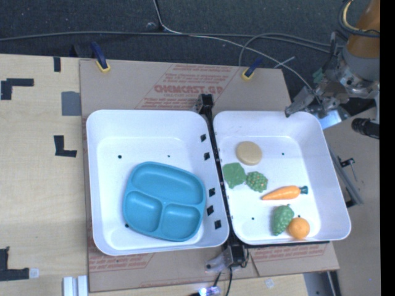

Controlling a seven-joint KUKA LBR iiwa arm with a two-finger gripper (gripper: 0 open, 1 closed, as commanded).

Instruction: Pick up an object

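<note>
Left bin [99, 165]: you've got a blue divided plate [163, 201]. Right bin [330, 184]: tan cookie [249, 152], two green leafy bits [234, 174] [257, 180], carrot [283, 193], green bunch [282, 219] touching an orange [299, 228]. Gripper [321, 100] sits at upper right, above the bin's corner; can't tell its state.

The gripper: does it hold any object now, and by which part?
Nothing is held. The gripper is above the right bin's far corner, nothing between its fingers.

1. I see my arm [364, 39] as a grey cylinder with an orange band near the top.
2. Its wrist is pale metal, with dark fittings and a small light-blue part.
</note>
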